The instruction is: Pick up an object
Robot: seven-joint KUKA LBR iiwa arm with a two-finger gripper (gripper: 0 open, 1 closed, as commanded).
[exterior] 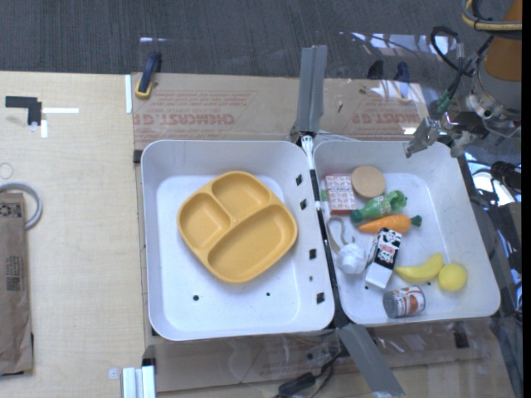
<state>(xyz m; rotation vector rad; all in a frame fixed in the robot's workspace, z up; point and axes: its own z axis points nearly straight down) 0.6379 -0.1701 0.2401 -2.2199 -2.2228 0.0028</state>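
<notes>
Jaws [431, 139] above right bin's [477, 247] far right corner, state unclear; carrot [383, 224], banana [417, 269] lie inside.

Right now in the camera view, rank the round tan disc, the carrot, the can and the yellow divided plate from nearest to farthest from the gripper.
Measured from the gripper, above the right bin's far right corner:
1. Round tan disc, far part of the right bin.
2. Carrot, middle of the right bin.
3. Can, near edge of the right bin.
4. Yellow divided plate, in the left bin.
</notes>
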